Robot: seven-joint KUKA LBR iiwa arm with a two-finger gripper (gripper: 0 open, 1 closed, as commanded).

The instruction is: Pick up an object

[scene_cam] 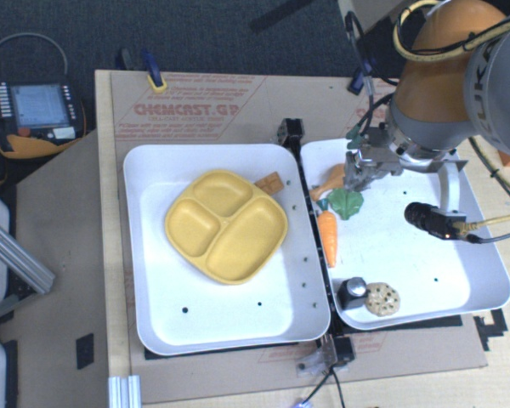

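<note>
The gripper is lowered into the right bin near its far left corner. Right below it lies the green leafy top of a toy carrot, whose orange body points toward the front along the bin's left wall. A small orange piece lies just left of the gripper, partly hidden by it. At the front of the same bin sit a speckled cookie and a small dark round object with a silver top.
The left bin holds a yellow divided plate, with a small brown block at the plate's far right edge. A black clamp sits between the bins at the back.
</note>
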